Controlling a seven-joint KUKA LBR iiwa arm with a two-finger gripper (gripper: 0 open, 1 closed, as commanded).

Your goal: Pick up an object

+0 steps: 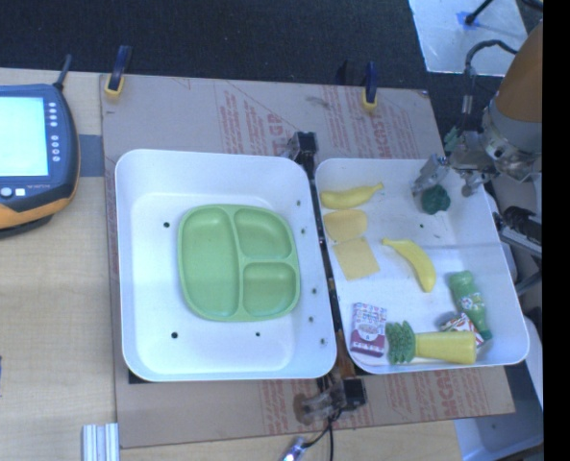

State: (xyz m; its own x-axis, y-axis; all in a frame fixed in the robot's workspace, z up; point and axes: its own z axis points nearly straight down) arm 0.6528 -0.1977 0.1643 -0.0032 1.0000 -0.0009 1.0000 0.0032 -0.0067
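- Looking at the tool, I see it at the right bin's far right corner, with a small dark green object at its tip; I cannot tell its state.
- Two bananas, two yellow slices and packets lie in that bin.
- The left bin holds a green divided plate.

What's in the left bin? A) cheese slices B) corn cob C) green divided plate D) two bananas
C: the green divided plate lies alone in the left bin; bananas, cheese and corn are all in the right bin.
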